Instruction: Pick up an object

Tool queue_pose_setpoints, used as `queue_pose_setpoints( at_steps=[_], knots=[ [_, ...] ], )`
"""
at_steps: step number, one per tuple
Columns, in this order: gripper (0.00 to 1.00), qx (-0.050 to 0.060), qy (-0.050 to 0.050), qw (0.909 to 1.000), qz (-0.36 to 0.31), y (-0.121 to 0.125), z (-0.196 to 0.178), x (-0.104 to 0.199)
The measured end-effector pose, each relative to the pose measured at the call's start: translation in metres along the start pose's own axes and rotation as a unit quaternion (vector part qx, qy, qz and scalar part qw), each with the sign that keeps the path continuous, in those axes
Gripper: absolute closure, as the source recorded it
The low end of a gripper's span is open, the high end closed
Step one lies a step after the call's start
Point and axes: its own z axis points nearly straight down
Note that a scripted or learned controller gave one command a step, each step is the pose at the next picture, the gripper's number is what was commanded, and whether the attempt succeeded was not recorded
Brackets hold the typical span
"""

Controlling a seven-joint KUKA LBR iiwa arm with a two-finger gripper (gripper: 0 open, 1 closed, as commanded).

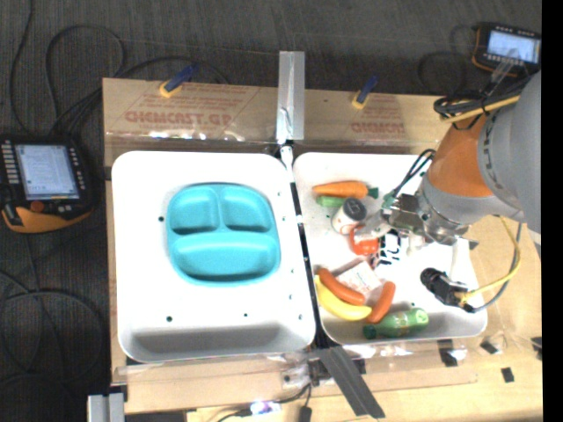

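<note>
A: Location of the pickable items?

B: Clustered in the right shallow white plastic bin (303, 236): long orange plastic carrot (339, 188) near the top, curved yellow plastic banana (338, 307) and green plastic bottle (400, 322) near the bottom. Left white bin (132, 236) carrying a turquoise divided plastic tray (224, 233).

A: Tool (387, 236) condition?

B: Low over the centre of the clutter. Open or closed: cannot tell, cables and wrist in the way.

A: Likely failures?

B: Closing on two crowded items at once. Slipping off rounded plastic. Pushing pieces aside instead of grasping.
</note>
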Motion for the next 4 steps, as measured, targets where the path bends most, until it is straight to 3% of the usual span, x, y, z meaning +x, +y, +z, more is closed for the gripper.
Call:
queue_pose_setpoints(
  at_steps=[1, 2, 3, 4],
  knots=[
    [0.00, -0.012, 0.001, 0.9957, -0.092, 0.028, 0.027, -0.028],
    [0.00, -0.012, 0.001, 0.9957, -0.092, 0.028, 0.027, -0.028],
    [1.00, -0.012, 0.000, 0.9956, -0.093, 0.028, 0.018, -0.027],
    [1.00, -0.001, -0.001, 0.9960, -0.089, 0.004, -0.086, 0.018]
  ],
)
